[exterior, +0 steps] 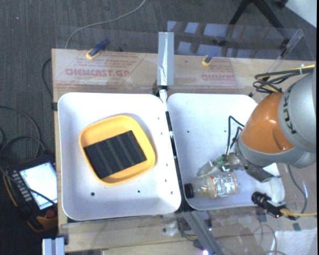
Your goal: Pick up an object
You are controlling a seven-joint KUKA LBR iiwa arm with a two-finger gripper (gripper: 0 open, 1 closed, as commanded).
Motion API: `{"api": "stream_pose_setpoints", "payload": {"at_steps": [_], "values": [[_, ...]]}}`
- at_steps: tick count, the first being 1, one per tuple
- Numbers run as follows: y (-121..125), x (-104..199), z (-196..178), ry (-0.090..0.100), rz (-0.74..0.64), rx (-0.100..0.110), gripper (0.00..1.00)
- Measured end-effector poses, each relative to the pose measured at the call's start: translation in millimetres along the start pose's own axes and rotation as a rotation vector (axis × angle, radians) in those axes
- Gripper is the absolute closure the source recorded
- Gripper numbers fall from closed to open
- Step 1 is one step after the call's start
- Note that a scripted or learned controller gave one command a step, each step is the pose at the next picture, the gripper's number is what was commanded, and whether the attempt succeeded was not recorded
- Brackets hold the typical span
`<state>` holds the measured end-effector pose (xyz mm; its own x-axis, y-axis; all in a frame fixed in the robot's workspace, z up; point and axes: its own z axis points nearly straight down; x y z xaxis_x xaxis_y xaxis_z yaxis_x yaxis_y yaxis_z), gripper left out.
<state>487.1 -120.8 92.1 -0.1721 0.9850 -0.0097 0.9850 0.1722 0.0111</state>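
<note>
We see a wooden bench [117,73] on dark carpet [21,41], bearing two white bins. The left bin [69,195] holds a yellow dish [141,129]; a clear bottle [215,186] lies in the right bin [202,121], beside the gripper [231,161], whose grip we cannot tell.

Red print "CHEMCAST.GP" on brown protective sheet [103,70] covering board behind left bin [69,142]; letters faint, last ones uncertain. Same red print repeats on sheet behind right bin [202,121], too faint and glare-washed to read. Grey arm [303,116], right of right bin: dark letters "KU" on its casing, rest cut off by frame edge. Bottle [215,186] in right bin carries label, text too small to read. Tablet screen [40,179] left of left bin: content illegible.
</note>
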Motion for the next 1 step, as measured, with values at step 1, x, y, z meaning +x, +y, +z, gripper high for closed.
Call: {"api": "stream_pose_setpoints", "payload": {"at_steps": [1], "values": [[27.3, -61.5, -8.6, 0.006, 0.152, 0.013, 0.00]]}}
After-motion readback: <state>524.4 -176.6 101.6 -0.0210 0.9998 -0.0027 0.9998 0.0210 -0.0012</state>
